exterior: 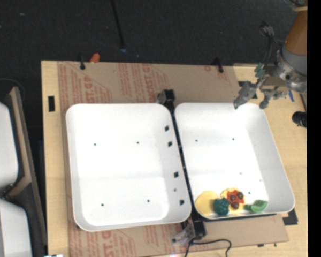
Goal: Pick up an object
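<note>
We see the fingers [252,100] spread wide, holding nothing, above the right bin's [267,143] far rim; 4 small objects [232,201] lie well below them.

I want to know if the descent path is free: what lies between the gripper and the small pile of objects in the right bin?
In the camera view, just bare white floor of the right bin separates the gripper from the pile of objects at its near edge.
</note>
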You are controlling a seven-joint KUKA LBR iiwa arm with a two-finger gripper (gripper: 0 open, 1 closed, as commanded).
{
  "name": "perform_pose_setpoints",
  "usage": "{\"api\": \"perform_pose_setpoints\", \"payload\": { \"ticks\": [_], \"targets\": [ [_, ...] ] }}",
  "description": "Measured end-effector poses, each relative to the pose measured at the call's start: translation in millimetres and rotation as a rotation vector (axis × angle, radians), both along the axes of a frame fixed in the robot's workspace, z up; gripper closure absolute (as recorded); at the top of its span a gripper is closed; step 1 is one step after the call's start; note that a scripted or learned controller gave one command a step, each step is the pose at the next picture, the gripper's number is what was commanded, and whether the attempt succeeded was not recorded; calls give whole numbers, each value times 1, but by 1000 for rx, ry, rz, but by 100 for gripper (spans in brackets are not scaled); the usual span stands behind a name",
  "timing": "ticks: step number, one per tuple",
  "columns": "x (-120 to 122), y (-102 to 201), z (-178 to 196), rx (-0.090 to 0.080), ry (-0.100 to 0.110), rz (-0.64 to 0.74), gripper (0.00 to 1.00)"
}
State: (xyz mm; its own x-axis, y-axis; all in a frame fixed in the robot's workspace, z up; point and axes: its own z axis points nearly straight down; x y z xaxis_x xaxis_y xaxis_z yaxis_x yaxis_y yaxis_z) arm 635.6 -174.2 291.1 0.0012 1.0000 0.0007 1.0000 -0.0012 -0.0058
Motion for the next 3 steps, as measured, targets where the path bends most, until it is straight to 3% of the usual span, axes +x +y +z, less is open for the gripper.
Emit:
{"api": "perform_pose_setpoints", "payload": {
  "ticks": [1, 3],
  "targets": [
    [1, 0, 4, -1, -7, 1, 0],
    [2, 0, -120, 0, -1, 1, 0]
  ]
}}
